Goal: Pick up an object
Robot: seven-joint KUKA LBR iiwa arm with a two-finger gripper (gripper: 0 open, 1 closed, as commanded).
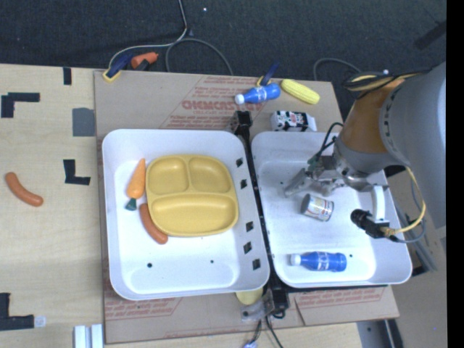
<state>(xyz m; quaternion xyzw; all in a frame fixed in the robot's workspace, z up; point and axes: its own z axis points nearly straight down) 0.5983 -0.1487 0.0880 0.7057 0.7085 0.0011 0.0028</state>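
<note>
Objects for picking are lying across both bins. Nearest the camera, a blue bottle (319, 261) is lying on its side along the front of the right bin (283, 230). Behind it, near the bin's middle, a small silver can (317, 208) is resting tilted on its side. The gripper (308, 180) is hanging just above and beside that can, reaching in from the right under the grey arm (406, 122); its fingers are pointing left toward the bin floor with nothing between them, but whether they are spread or closed cannot be told.

In the left bin (123, 267), a yellow divided plate (191, 195) is sitting in the middle, with a sausage (152, 224) touching its front left edge and a carrot (136, 180) lying beside its left rim.

Farther back, on the cardboard beyond the bins, a black-and-white box (293, 121), a second blue bottle (258, 95) and a corn cob (299, 90) are lying close together. Another sausage (24, 189) is lying well apart on the wooden bench at the left.
</note>
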